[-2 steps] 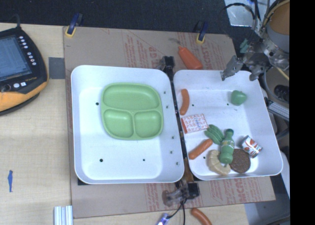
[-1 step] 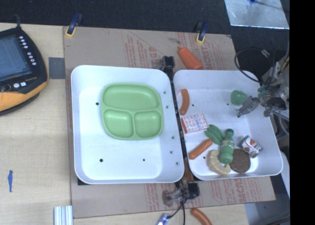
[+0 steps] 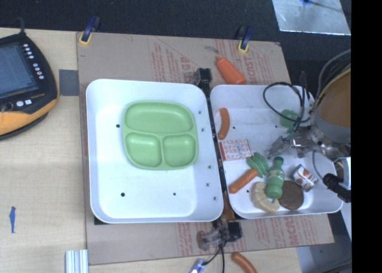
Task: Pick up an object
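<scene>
Clutter sits just left of your gripper [image 3: 285,144]: green bottle [image 3: 275,181], toy carrot [image 3: 243,180], sausage [image 3: 224,122]. Its grip state you cannot tell. It hovers low in the right bin [image 3: 250,95], apparently searching for a pick.

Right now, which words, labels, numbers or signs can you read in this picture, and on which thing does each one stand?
No text can be read for certain.
Red repeated print on the brown cardboard sheet: too blurred.
Red print on the small white card in the right white bin: too small.
Red-and-white label on the small can: too small.
Grey handheld screen: unreadable.
</scene>
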`<action>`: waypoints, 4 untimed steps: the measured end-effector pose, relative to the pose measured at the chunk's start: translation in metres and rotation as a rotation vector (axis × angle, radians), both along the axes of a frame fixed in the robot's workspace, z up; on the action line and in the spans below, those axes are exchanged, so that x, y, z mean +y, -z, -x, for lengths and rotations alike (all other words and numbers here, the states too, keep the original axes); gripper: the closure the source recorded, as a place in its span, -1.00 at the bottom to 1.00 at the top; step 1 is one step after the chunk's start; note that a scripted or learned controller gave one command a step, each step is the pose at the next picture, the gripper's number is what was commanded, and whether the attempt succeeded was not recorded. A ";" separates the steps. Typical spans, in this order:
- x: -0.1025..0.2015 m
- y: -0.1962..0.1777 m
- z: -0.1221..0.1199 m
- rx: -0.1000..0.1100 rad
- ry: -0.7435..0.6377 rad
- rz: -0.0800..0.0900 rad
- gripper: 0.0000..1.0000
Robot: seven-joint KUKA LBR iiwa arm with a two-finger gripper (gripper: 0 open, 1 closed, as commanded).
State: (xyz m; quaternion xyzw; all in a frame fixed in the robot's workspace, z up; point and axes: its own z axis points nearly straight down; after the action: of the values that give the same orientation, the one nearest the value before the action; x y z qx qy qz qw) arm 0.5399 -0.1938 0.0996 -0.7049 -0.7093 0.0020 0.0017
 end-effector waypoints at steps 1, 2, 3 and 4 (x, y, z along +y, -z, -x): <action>0.058 0.008 -0.056 -0.002 -0.001 0.001 -1.00; 0.102 0.008 0.005 -0.001 0.001 0.000 -1.00; 0.069 0.008 0.028 0.000 0.002 0.000 -1.00; 0.068 -0.002 0.028 0.001 -0.005 0.002 1.00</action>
State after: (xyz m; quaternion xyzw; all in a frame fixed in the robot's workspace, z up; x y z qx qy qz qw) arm 0.5122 -0.1257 0.1014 -0.7031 -0.7111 0.0029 0.0014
